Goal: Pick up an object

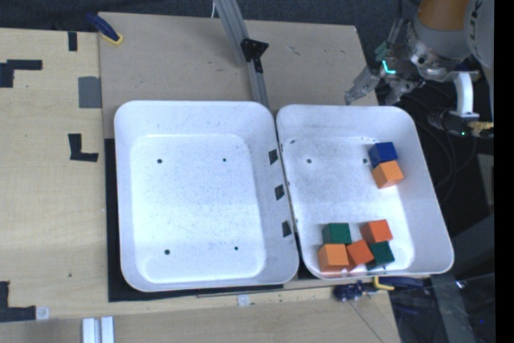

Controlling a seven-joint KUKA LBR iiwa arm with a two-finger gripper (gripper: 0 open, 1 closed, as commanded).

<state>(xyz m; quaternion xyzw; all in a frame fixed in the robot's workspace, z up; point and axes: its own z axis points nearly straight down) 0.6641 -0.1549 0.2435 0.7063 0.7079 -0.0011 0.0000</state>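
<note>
Hovering at the upper right of the frame, our gripper [377, 84] sits beyond the right bin [337, 128], fingers spread and holding nothing. We see the blocks [355, 245] clustered at that bin's lower right, two more [385, 163] near its right wall.

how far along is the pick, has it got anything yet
Nothing looks done yet. The gripper hangs above the far edge of the right bin, outside it, with nothing between its fingers. The blue block and the orange block touching it lie nearest; a cluster of orange and green blocks sits at the near end. Left: descend onto a block, grasp it, lift.
</note>
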